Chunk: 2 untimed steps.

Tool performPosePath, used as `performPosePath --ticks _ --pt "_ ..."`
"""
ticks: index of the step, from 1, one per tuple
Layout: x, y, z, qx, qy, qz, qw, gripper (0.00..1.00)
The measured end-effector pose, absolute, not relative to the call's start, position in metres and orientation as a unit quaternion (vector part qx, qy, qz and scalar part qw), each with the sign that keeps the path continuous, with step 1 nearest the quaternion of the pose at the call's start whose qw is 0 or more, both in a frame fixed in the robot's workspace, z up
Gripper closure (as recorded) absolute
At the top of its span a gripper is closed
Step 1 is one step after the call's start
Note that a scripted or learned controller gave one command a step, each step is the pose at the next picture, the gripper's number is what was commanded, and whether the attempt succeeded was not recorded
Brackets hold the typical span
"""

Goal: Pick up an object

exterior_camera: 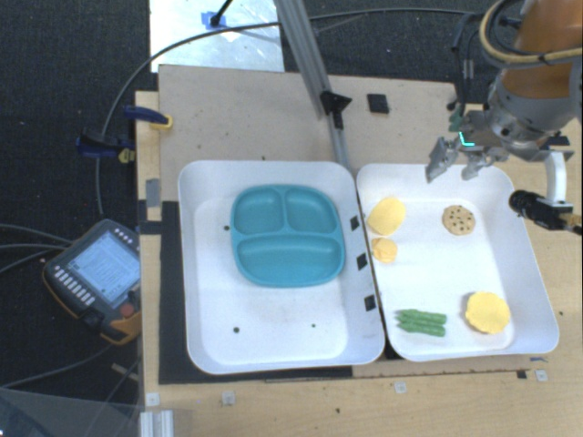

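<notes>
The right bin [510, 244] holds a brown chocolate-chip cookie [458, 219], a large yellow piece [387, 215], a smaller yellow-orange piece [384, 250], a green bean pod [421, 321] and a round yellow piece [487, 312]. My gripper [457, 164] hangs over the bin's far edge, above and behind the cookie. Its two fingers stand apart, open, with nothing between them.
The left bin [209, 317] carries a blue divided plate [287, 235]. A grey metal pole [305, 44] slants over the bench behind the bins. A teach pendant [96, 276] lies off the bench at left. Cables trail across the dark floor.
</notes>
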State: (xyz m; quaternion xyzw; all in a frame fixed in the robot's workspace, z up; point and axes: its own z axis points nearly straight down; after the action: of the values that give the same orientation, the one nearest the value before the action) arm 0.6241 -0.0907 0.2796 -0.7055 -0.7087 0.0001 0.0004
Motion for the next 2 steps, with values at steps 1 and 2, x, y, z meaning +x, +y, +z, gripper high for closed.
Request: performPosePath --ticks 1,2 --pt "0.625 -0.091 0.281 -0.705 -0.709 -0.0008 -0.001 0.0" --pt "0.624 -0.093 0.218 -0.707 -0.708 0.0011 0.001 0.0"
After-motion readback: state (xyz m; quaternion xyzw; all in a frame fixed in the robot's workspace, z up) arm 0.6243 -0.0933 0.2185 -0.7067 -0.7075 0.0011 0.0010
